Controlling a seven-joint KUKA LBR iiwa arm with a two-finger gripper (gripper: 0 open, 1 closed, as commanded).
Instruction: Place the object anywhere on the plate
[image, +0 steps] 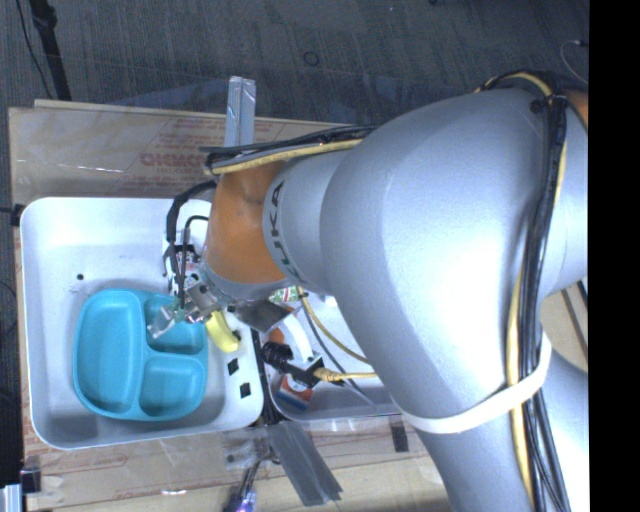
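Note:
A light-blue divided plate (125, 355) lies in the left white bin (60, 250), toward its front. My gripper (178, 310) hangs low over the plate's upper right compartment, under the orange wrist band. A small yellow object (222, 331) sits just right of the gripper, at the plate's right edge. Whether it is held or resting there is hidden by the wrist.
The big grey arm covers most of the right bin (300, 405). Small red and orange bits (300, 380) and loose cables show below the wrist near the wall between the bins. The far half of the left bin is bare white floor.

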